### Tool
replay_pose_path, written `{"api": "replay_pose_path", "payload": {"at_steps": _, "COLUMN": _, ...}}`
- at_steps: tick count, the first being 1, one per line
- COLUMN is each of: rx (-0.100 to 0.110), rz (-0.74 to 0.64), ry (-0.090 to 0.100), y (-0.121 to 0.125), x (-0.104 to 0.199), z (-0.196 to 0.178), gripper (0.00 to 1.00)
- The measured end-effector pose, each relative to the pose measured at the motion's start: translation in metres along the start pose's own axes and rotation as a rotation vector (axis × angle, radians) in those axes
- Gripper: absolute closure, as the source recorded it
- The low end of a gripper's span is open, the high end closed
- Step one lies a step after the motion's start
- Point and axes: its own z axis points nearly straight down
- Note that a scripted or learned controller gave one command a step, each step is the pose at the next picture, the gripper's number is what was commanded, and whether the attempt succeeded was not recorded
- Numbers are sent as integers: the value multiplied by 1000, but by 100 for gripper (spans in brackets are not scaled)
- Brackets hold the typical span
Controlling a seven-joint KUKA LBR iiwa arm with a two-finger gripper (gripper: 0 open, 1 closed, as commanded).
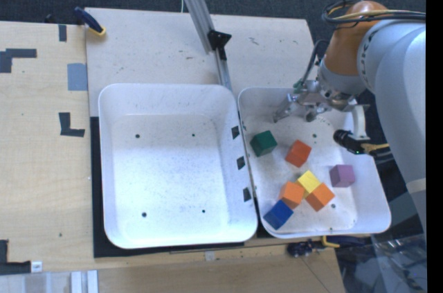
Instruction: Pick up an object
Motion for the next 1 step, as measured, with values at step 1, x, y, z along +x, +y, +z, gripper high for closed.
{"api": "replay_pose_path", "payload": {"at_steps": 1, "rx": -1, "rz": -2, "ry": -1, "y": 1, "x": 1, "z": -11, "gripper": 100}}
